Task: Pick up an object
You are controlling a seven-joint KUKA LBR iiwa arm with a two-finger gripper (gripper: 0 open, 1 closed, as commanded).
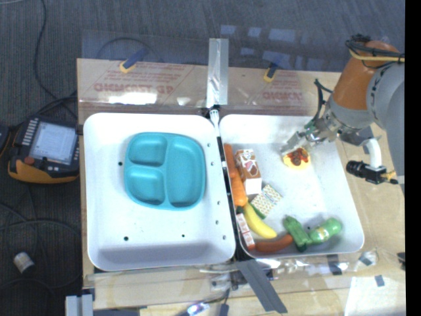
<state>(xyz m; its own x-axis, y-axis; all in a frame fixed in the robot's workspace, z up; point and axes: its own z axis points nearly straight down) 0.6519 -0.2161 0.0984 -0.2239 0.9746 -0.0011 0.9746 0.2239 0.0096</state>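
My gripper (300, 139) hangs over the back right part of the right bin (342, 196), its fingers apart and nothing between them. Just in front of it lies a small yellow toy pizza slice with red spots (297, 158). Along the bin's left side lie an orange carrot (235, 176), a red and white box (248, 164), a checked green and white packet (266, 200) and a yellow banana (257, 223). A red sausage (273, 244), a dark green vegetable (297, 233) and a light green bottle (325, 230) lie along the front.
The left bin (105, 196) holds a blue divided plate (164, 170). A metal divider (218, 78) stands behind the bins' shared wall. The arm's orange band (355, 78) rises at the right. A teach pendant (46, 147) lies on the floor at left.
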